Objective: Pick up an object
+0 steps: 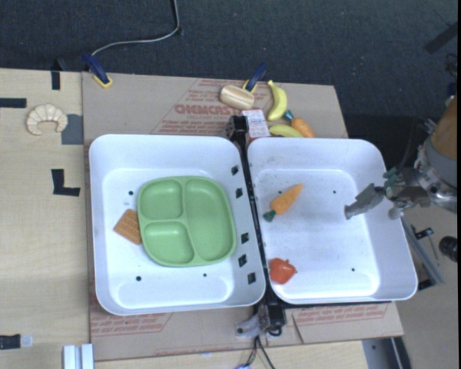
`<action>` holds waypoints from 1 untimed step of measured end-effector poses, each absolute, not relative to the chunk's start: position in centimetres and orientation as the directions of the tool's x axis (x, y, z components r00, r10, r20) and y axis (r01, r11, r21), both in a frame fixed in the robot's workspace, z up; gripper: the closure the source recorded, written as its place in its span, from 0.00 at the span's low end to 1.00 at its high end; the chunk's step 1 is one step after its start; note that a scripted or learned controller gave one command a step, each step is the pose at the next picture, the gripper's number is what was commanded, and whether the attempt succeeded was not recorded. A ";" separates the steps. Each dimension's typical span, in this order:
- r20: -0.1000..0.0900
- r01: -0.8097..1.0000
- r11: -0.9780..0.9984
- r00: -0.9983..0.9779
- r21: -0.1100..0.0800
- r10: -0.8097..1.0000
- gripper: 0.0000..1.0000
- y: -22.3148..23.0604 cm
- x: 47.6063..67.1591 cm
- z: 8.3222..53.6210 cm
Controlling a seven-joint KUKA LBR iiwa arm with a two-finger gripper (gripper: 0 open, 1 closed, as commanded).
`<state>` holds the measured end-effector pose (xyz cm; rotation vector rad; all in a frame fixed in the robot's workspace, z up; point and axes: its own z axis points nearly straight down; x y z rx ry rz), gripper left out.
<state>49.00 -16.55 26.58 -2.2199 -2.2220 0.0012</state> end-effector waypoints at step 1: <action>0.001 1.000 0.002 -0.002 -0.003 1.000 0.00 -9.8 54.8 17.3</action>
